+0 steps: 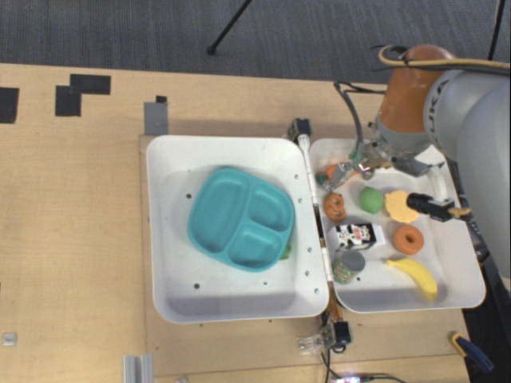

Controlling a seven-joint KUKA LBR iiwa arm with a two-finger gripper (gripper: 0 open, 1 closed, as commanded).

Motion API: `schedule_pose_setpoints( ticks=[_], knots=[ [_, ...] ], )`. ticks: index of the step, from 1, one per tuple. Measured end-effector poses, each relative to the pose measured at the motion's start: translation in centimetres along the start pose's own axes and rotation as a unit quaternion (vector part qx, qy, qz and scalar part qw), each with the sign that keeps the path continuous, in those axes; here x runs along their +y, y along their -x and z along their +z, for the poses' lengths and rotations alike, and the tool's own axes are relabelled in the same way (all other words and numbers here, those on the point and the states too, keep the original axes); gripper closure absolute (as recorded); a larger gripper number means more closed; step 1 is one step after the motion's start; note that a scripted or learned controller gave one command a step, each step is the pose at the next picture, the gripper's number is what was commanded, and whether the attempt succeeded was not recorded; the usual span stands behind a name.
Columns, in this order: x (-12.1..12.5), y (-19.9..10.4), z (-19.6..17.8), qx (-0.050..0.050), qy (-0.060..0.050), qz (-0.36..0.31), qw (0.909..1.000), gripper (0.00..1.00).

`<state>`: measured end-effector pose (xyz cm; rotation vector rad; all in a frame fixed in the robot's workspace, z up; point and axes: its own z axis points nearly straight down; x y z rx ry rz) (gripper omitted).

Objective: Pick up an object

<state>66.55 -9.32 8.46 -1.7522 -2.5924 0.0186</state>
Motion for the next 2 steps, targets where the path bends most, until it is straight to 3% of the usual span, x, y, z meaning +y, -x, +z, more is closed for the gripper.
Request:
schedule_pose_setpoints(
  ticks=[2],
  knots=[
    [0.0, 0.0, 0.0, 0.0, 0.0, 0.0, 1.0, 0.0]
  ],
)
